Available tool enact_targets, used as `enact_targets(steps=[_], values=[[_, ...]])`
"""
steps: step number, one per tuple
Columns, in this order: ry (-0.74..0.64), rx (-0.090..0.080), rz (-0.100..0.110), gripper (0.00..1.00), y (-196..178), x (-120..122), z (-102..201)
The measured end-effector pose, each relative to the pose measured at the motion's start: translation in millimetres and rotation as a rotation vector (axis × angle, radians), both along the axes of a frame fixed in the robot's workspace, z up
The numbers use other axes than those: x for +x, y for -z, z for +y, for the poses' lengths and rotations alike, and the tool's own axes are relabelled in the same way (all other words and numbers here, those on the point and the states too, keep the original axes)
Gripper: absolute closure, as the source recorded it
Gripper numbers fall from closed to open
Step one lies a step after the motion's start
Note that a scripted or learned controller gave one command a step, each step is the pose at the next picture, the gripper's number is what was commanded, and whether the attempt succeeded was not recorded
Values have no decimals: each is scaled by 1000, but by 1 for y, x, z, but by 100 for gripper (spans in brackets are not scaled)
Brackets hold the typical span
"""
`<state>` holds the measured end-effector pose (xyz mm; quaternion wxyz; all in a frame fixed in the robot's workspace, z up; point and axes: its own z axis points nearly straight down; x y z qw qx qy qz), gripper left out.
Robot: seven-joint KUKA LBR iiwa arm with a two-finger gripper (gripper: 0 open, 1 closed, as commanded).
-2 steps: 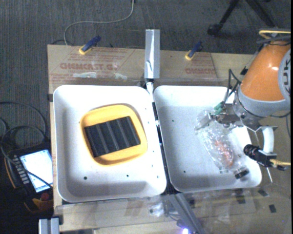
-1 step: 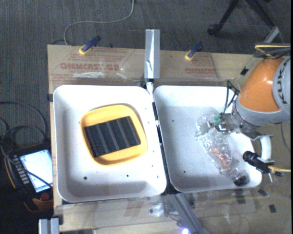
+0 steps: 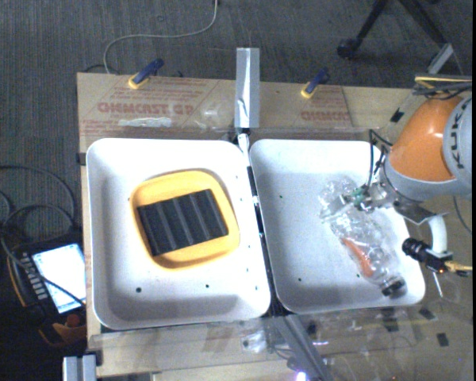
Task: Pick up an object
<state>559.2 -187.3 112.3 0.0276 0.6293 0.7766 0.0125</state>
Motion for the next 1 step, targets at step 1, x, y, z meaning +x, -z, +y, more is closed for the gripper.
enact_targets(steps=[1], values=[[-30,2,-13,0,0,-3,-5]])
